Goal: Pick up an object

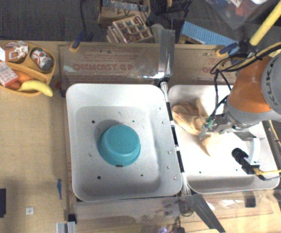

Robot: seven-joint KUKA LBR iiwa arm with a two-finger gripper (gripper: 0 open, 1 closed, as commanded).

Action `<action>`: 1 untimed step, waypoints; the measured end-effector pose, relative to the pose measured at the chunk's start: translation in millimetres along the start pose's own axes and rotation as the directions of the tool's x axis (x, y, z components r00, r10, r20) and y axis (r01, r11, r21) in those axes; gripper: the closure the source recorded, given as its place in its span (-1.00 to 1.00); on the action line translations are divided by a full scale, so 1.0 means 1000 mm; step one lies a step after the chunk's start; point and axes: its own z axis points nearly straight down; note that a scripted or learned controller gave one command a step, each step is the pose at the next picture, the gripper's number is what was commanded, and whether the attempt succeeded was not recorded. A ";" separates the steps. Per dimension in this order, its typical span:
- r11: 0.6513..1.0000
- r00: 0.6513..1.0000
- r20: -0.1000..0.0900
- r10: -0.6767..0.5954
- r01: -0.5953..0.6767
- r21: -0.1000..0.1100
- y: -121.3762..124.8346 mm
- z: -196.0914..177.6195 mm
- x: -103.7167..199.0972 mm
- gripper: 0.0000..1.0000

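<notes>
A crumpled tan, cloth-like object [188, 116] lies in the right bin [227, 181], against its left wall. A paler tan piece [206, 143] reaches down from it, just under the gripper. My gripper [210, 129] is low in that bin, at the tan object's right edge and touching or nearly touching it. The grey arm with its orange band [249, 89] comes in from the right. An upturned teal bowl [120, 144] rests in the middle of the left bin [82, 101], well away from the gripper.
The two bins meet at a thin divider [172, 130]. A cardboard box [116, 64] runs along the back of both bins. At the far left a yellow tray [19, 72] holds toy food, with a banana at its edge.
</notes>
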 end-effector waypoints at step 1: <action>1.000 1.000 0.000 0.000 0.000 0.000 0.000 0.000 0.000 -1.00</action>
